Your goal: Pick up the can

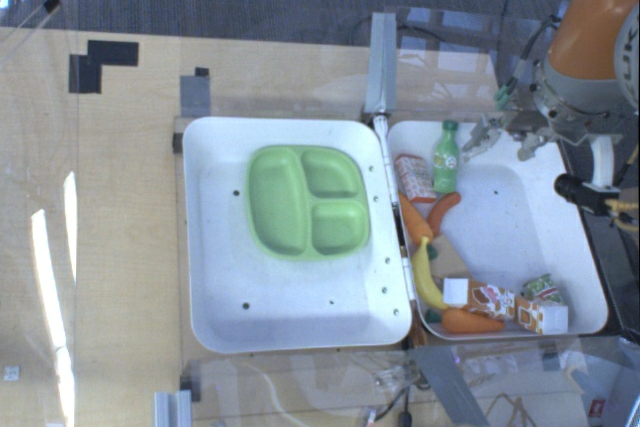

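Observation:
The can [412, 177], with a red and white label, lies on its side by the left wall of the right bin [545, 215]. A green bottle [446, 157] stands just to its right. My gripper [503, 143] hovers over the back of the right bin, to the right of the bottle and well apart from the can. Its fingers [480, 138] are spread open with nothing between them.
Below the can lie a red sausage [443, 208], a carrot [417, 222], a banana [427, 277], another carrot [472, 321] and several small cartons [520, 303]. The left bin [215, 315] holds a green divided plate [305, 202].

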Tool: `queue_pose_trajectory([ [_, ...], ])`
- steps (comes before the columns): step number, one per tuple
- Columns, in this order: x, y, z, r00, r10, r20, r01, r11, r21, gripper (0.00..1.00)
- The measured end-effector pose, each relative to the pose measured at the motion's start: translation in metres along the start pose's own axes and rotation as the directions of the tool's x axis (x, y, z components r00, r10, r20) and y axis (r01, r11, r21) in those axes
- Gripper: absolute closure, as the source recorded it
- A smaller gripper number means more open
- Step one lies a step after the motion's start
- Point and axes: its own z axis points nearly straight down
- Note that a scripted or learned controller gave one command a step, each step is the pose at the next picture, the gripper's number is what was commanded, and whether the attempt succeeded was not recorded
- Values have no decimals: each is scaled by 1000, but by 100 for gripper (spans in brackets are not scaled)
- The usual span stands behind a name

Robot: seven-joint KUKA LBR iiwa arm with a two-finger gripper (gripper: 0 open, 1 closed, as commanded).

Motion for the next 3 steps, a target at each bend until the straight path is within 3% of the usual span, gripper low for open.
queue_pose_trajectory([
  [1,-19,-71,126,999,41,-1,-41,999,-2,0],
  [2,-41,-5,130,991,133,1,-133,991,-9,0],
  [3,-70,-75,130,992,128,1,-128,992,-9,0],
])
